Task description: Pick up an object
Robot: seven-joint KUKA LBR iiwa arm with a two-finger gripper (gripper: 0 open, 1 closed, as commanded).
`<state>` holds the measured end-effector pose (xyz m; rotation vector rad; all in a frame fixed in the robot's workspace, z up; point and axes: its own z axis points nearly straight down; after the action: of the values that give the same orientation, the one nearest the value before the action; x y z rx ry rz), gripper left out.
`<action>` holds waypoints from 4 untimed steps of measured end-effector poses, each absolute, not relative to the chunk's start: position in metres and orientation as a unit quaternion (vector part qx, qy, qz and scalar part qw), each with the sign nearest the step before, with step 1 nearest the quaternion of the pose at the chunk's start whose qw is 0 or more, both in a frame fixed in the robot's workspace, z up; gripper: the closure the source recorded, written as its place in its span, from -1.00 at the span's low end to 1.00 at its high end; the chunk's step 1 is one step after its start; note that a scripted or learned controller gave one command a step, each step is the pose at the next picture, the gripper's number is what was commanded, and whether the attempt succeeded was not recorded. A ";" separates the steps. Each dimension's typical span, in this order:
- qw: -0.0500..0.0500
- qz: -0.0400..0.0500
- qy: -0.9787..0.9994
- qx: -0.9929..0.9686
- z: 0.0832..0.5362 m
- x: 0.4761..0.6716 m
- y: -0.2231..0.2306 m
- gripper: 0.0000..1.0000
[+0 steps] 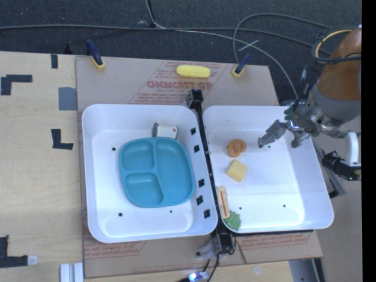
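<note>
The right bin (pixel 305 213) holds a brown ring-shaped pastry (pixel 236 148) and a yellow cheese-like block (pixel 237 171) near its left-centre. A hot dog (pixel 223 201) and a green leafy piece (pixel 234 220) lie at its front left corner. My gripper (pixel 282 138) hangs over the bin's upper right part, to the right of the pastry and apart from it. Its two dark fingers are spread open with nothing between them.
The left bin (pixel 97 157) carries a blue divided plate (pixel 157 172) and a small white can (pixel 165 130) lying behind it. A yellow banana-shaped toy (pixel 192 71) rests on the cardboard behind the bins. Black clips line the divider (pixel 202 157) between the bins.
</note>
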<state>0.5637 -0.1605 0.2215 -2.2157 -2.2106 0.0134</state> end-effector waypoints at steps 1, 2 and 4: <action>0.000 0.000 -0.708 -0.707 0.229 0.567 -0.160 -1.00; 0.003 0.002 -0.708 -0.706 0.166 0.568 -0.153 -1.00; -0.003 -0.001 -0.707 -0.708 0.086 0.570 -0.158 -1.00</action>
<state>0.5701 -0.1583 0.0863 -2.2267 -2.2238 -0.0033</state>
